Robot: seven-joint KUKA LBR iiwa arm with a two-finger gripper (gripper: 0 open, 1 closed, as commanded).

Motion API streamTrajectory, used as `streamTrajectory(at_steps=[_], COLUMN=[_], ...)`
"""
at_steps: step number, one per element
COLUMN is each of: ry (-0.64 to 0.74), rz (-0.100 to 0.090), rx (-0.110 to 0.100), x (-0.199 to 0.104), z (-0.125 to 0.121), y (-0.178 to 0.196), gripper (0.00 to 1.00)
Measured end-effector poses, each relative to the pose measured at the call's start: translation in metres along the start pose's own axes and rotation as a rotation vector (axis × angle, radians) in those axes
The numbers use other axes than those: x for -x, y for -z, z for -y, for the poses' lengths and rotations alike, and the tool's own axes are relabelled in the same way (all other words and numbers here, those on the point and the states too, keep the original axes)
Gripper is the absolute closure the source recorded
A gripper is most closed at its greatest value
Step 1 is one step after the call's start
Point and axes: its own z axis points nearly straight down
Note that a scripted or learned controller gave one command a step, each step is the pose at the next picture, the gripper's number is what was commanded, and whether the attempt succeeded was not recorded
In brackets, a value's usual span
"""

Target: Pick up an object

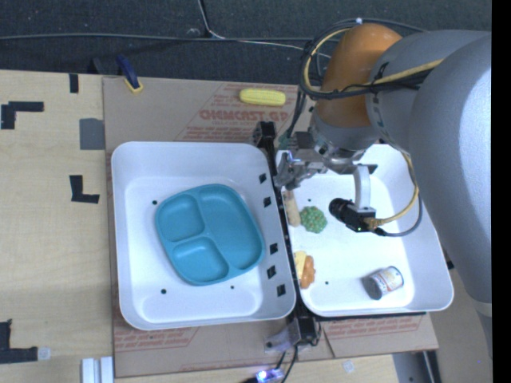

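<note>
My gripper [289,172] hangs over the upper left corner of the right bin [415,294], close to the wall between the two bins. Just below it lies a tan stick-shaped piece [292,211], and beside that a green broccoli toy [313,219]. An orange and yellow toy [304,269] rests further down along the bin's left wall. A small silver can [383,282] lies on its side at the lower right. Nothing can be seen held in the gripper.
The left bin [132,214] holds a blue divided plate [209,233]. A yellow corn-like toy [262,96] lies on the cardboard behind the bins. A black part with a yellow cable [355,214] hangs from the wrist over the right bin's middle.
</note>
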Motion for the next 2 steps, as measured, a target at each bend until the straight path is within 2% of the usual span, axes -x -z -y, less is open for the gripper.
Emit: streamTrajectory(at_steps=[1,2], ry=[0.000,-0.002], rz=[0.001,0.001], rx=[0.001,0.002], x=[-0.053,-0.089], z=[-0.024,-0.040], y=[0.001,0.015], gripper=[1.00,1.00])
